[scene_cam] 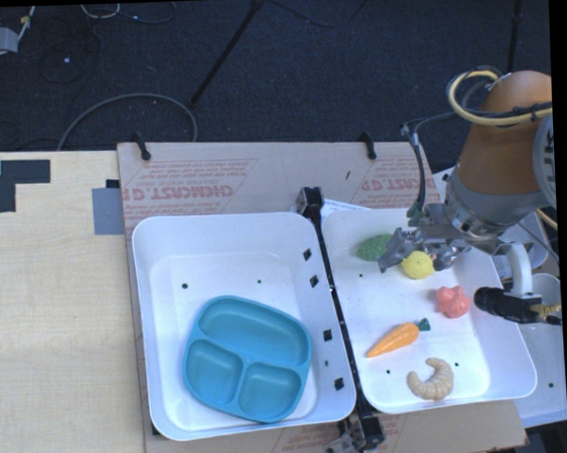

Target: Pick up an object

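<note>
Operator: Report position of the arm (505,136) and claw (418,250).

Technician: The arm enters from the right, orange band uppermost. The claw is low over the upper part of the right bin (516,384). Its grey fingers lie against the yellow ball (417,265), just right of the green leafy piece (373,247). Finger spread: cannot tell; the ball is not visibly clamped between them.

Operator: Remaining contents of the right bin?

Technician: A pink piece (452,301) lies below and right of the ball. A carrot (397,338) lies at mid-bin, tilted, green end up and to the right. A tan curled croissant (433,380) lies near the lower edge.

Operator: Left bin?

Technician: The left bin (158,245) holds one blue divided tray (246,357), lying flat in its lower part. Both bins touch along the black centre divider (326,294) on the bench (53,325).
</note>
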Available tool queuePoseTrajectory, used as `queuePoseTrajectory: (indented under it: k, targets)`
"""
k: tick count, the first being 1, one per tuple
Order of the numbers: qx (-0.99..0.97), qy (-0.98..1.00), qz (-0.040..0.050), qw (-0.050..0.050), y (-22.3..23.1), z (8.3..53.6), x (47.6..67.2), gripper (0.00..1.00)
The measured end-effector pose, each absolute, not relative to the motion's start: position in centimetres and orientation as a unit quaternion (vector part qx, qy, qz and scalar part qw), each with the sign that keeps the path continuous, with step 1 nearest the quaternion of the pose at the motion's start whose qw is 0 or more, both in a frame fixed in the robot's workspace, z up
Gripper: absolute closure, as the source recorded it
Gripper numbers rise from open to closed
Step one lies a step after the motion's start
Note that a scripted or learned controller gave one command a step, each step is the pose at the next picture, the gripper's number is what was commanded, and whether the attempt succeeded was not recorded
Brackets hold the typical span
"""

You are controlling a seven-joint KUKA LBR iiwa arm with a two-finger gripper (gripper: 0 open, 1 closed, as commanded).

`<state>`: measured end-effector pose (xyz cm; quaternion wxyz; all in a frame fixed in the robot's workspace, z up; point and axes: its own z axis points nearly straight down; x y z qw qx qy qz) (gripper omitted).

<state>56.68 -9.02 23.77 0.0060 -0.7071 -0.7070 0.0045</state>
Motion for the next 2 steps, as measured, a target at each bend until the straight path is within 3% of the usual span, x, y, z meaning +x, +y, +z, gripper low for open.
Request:
queuePoseTrajectory:
  k: [1,2]
  targets:
    - [-0.707,-0.708,0.0011,0.002,-9.0,24.3,56.9,0.0]
    - [-0.707,-0.707,0.0026,0.003,-9.2,19.9,56.5,0.0]
